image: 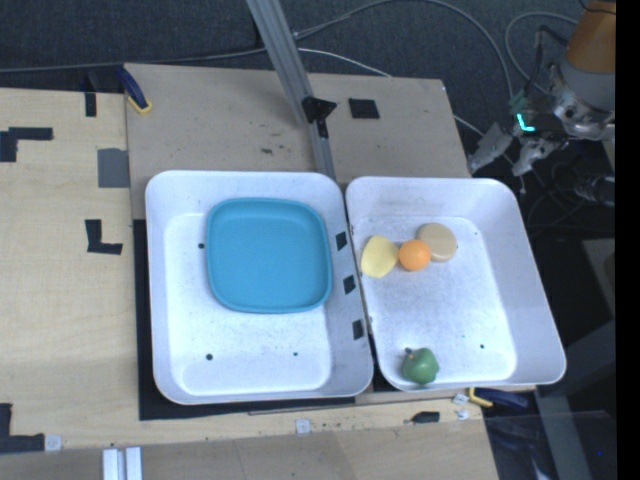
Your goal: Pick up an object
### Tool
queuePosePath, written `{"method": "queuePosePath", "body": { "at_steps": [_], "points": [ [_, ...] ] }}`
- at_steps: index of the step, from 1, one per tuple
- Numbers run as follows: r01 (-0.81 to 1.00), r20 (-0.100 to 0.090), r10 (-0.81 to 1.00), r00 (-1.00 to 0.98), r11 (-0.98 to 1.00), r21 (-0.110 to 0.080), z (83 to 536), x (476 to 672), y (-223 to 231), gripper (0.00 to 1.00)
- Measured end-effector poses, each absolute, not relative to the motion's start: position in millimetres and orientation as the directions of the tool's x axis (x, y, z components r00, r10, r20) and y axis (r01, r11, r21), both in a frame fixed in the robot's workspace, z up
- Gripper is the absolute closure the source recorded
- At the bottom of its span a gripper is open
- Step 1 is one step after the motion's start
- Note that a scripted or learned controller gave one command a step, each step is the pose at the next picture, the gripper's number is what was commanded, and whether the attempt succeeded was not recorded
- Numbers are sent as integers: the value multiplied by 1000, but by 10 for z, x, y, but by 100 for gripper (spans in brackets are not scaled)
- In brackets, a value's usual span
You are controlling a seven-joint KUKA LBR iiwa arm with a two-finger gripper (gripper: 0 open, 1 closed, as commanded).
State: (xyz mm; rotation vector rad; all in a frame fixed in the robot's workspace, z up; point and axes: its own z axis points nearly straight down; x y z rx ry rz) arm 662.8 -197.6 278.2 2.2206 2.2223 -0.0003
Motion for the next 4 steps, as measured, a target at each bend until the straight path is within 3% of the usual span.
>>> {"method": "queuePosePath", "body": {
  "at_steps": [1, 4],
  "points": [
    [1000, 0, 1000, -1, 1, 0, 2781, 6628, -1976, 0],
    [1000, 1, 1000, -1, 1, -3, 945, 6607, -2082, 0]
  ]
}}
